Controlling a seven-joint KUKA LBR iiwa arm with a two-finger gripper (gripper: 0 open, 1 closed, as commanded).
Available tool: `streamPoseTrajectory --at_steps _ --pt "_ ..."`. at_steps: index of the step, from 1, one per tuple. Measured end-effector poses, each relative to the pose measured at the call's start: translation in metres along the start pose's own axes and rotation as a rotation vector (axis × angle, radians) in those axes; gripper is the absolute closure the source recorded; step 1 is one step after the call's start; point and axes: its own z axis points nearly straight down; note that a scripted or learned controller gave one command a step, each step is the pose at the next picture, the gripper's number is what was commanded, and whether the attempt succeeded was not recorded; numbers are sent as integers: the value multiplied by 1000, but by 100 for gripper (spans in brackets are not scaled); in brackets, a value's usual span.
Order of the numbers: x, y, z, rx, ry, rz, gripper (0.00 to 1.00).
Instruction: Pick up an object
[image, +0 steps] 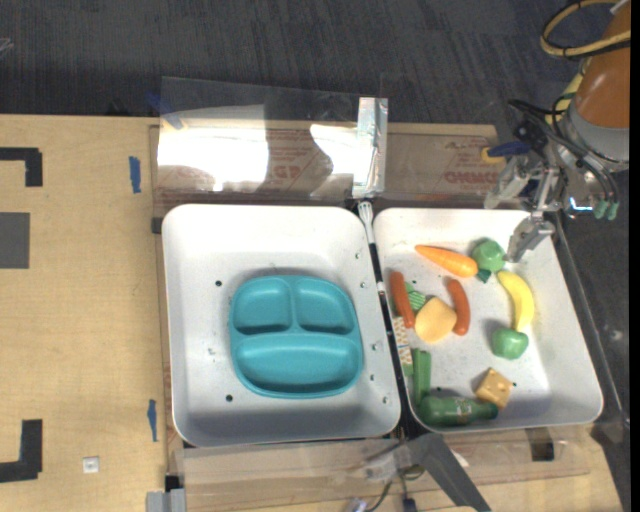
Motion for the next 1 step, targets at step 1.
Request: streamPoseTrajectory --at_steps 1 --pt "20 1 145 -3 13 119 0"
